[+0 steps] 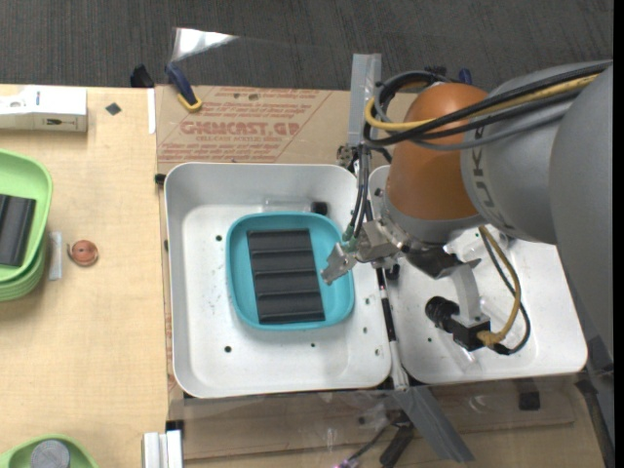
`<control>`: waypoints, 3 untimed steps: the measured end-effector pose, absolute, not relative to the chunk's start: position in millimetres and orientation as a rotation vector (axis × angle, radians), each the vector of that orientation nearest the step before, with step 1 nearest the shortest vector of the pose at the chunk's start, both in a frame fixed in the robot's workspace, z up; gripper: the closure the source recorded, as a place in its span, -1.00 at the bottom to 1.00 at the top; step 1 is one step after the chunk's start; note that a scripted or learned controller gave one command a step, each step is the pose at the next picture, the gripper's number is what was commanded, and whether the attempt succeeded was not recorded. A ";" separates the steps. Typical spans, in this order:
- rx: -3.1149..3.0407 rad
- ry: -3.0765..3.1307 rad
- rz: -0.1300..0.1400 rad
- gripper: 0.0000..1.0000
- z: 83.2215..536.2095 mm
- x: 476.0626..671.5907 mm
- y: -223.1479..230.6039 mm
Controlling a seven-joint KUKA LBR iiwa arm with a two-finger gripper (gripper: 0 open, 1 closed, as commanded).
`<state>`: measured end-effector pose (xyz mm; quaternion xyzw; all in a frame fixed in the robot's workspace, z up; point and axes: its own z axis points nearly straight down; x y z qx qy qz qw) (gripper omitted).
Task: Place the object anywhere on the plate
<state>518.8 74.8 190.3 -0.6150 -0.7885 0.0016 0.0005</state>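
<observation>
Arm [507, 154] is looming over plate [289, 270]; pincer [338, 261] is hanging at its rim, grip unreadable; you're risking clipping that rim.

Teal plate [239, 261] with a black ribbed block [285, 276]. White bins [195, 359]. Grey arm [585, 193], orange band [439, 159], yellow cables [507, 100]. Pale wood table [88, 359]. Lime-green tray [29, 178]. Brown cardboard [244, 125], red print.

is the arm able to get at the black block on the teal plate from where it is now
Probably yes. The gripper hangs at the plate's right rim, right beside the block, whose top lies uncovered with nothing between them.
</observation>
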 end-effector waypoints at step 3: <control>-2.193 -2.249 0.011 -1.00 297.1 565.9 145.5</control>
